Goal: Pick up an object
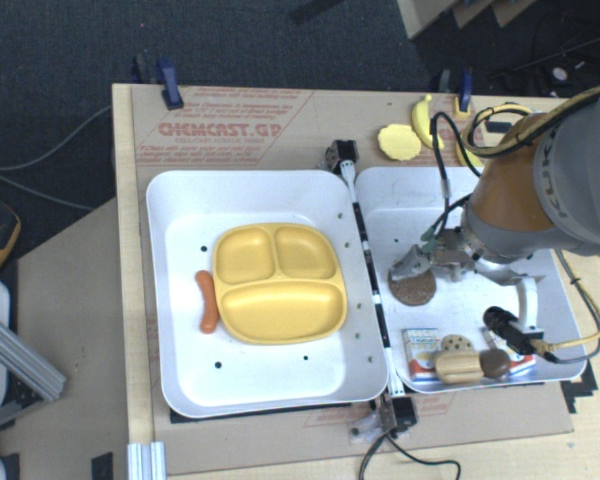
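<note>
My gripper [412,268] hangs low over the right bin [400,193], just above a round brown cookie [416,290] on the bin floor. The fingers touch or nearly touch the cookie's top edge. At the bin's front edge lie a small packet [421,343], a spotted cookie [455,345], a tan bread roll [459,367] and a dark brown piece [495,364]. In the left bin [180,358] sits a yellow divided plate [278,282] with an orange-red sausage [208,301] beside its left rim.
A yellow banana [423,118] and a yellow round piece [400,142] lie on the bench behind the right bin. The grey arm with its orange band [515,203] and black cables cover the right bin's right half. A black clip [340,153] sits between the bins at the back.
</note>
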